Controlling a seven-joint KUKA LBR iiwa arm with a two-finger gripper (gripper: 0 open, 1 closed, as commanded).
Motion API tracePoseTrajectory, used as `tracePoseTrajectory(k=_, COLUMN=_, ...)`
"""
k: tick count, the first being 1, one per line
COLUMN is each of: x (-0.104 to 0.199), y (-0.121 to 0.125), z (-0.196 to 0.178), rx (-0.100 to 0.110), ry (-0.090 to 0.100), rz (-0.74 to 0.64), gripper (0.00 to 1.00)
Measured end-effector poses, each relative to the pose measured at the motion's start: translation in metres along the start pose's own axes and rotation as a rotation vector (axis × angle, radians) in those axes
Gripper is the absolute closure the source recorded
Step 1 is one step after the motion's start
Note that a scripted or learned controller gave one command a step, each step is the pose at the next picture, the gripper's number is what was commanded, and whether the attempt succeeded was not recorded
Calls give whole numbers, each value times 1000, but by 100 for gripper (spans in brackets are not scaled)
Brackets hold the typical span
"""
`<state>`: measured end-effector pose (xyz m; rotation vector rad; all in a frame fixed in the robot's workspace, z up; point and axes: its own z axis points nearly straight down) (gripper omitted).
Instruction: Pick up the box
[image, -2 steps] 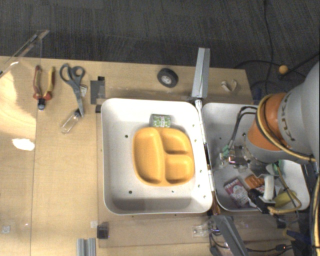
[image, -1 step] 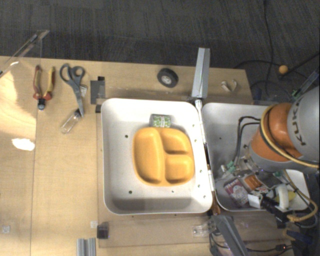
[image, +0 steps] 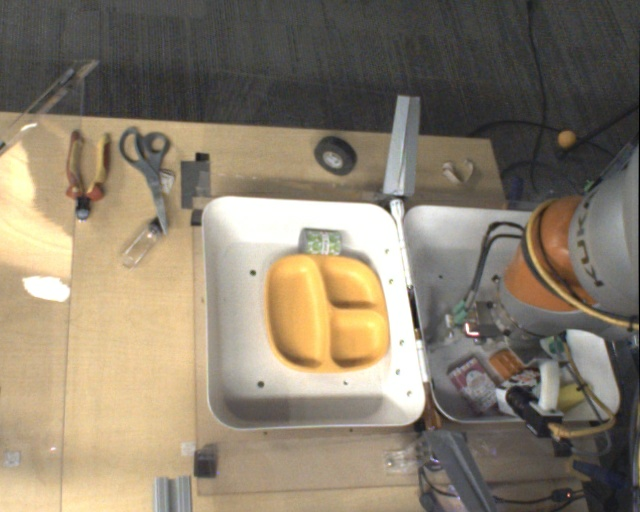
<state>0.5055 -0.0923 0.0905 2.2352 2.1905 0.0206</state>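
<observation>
A small green and white patterned box (image: 322, 241) lies in the left bin (image: 232, 330), touching the far edge of a yellow three-compartment tray (image: 326, 310). In the right bin (image: 440, 240), a flat maroon packet (image: 470, 380) rests near the front wall, with an orange item (image: 505, 361) just right of it. My gripper (image: 472, 320) hangs low inside the right bin, just above the maroon packet and far from the green box. The wrist and its cables hide the gripper's tip.
The bulky grey arm with its orange band (image: 560, 275) covers most of the right bin. A yellow item (image: 571, 396) lies at that bin's front right. Scissors (image: 150, 165), pliers (image: 85, 170) and a tape roll (image: 335, 155) lie on the bench behind the bins.
</observation>
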Motion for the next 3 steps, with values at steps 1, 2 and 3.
tracePoseTrajectory(k=1, x=5, y=-12, z=0, rx=-6, ry=-8, rz=-169, gripper=0)
tracePoseTrajectory(k=2, x=-33, y=-13, z=-144, rx=10, ry=-2, rz=-150, gripper=0)
tracePoseTrajectory(k=3, x=5, y=-16, z=-60, rx=15, ry=0, rz=-191, gripper=0)
